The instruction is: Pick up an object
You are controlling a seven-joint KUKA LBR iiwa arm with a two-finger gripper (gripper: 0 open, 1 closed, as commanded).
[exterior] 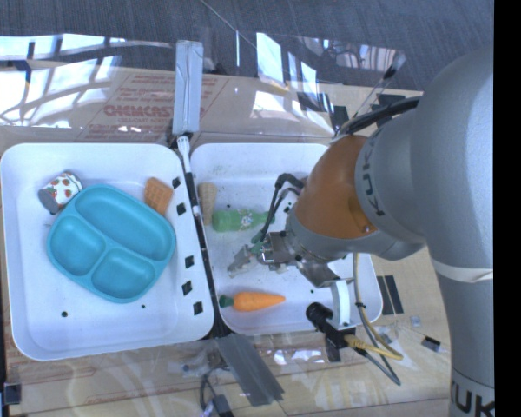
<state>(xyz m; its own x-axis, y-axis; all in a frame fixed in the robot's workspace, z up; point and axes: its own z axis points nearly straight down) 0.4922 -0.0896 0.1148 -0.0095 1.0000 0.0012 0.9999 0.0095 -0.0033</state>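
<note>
Reaching in from the right, the grey arm (434, 172) is hanging over the right bin (347, 159), its orange band (334, 194) hiding much of the floor; the gripper (243, 259) is sitting low near the middle of that bin, its fingers seeming slightly parted with nothing between them, so I am judging it released.

Nearest to it are two candidates: a green bottle-like toy (236, 221) lying just above the fingers, and an orange carrot (253, 301) lying just below, near the bin's front wall. A pale cone (207, 196) is resting against the divider. To do this step well, I would be centring the fingers across the narrow width of one item before closing; the carrot is looking the surer target, being apart from its neighbours, though its taper may let it slip.

The left bin (17, 233) is carrying a blue divided plate (111, 241), a waffle-like piece (159, 195) at its upper edge, and a small grey and white toy (59, 191) in the corner. Beyond the bins, a taped cardboard bench (139, 102) is showing under glare, with dark carpet (87, 3) behind.
</note>
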